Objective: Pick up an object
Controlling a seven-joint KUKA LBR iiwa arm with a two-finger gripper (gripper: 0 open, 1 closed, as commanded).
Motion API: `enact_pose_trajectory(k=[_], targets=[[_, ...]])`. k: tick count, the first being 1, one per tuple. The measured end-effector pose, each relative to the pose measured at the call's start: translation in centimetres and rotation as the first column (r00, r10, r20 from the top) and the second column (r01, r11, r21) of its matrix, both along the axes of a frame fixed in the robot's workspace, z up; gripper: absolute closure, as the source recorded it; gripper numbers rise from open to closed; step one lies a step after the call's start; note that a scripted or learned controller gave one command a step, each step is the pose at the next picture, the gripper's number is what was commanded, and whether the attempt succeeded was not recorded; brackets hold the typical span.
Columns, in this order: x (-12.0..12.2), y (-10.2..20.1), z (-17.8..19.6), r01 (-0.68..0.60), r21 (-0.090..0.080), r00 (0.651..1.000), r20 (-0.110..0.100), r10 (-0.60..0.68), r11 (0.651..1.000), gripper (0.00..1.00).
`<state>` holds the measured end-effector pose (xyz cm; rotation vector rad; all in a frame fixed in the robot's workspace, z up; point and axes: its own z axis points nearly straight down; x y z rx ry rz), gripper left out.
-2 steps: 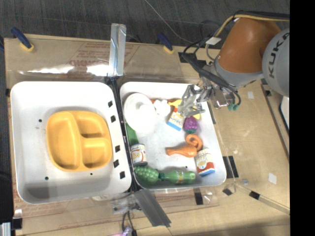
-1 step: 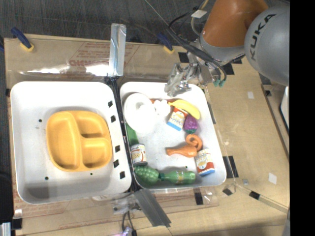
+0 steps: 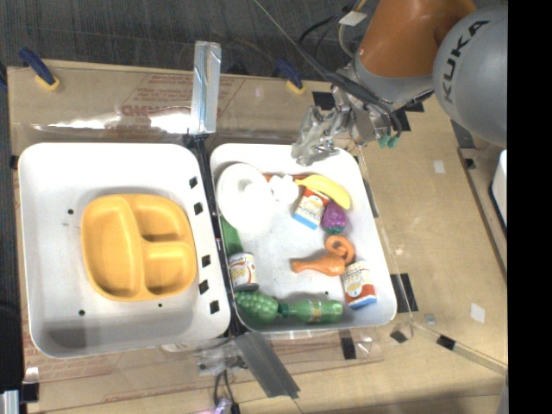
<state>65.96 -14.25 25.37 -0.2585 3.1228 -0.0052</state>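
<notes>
The right bin (image 3: 376,231) holds several toy foods: a yellow banana (image 3: 326,188), a purple grape bunch (image 3: 334,218), a small can with a blue base (image 3: 307,209), an orange drumstick-like piece (image 3: 328,257), a can (image 3: 359,285) at the right, another can (image 3: 242,272) at the left, a green corn-like piece (image 3: 289,308) along the front wall, and a white round dish (image 3: 244,195). My gripper (image 3: 317,140) hangs over the bin's back rim, above and behind the banana. Its fingers look spread, with nothing between them.
The left bin (image 3: 34,231) carries a yellow divided tray (image 3: 138,247). A metal strip (image 3: 205,89) stands upright behind the wall between the bins. Cables run across the dark floor behind the bench. Bare bench lies right of the right bin.
</notes>
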Motion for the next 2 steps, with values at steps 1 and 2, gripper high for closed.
enact_pose_trajectory(k=[1, 2], targets=[[-0.2, -3.8, 3.3, 0.139, 0.001, 0.990, -0.003, -0.139, 0.990, 1.00], [-0.2, -3.3, 0.9, 0.098, 0.002, 0.995, -0.007, -0.098, 0.995, 1.00]])
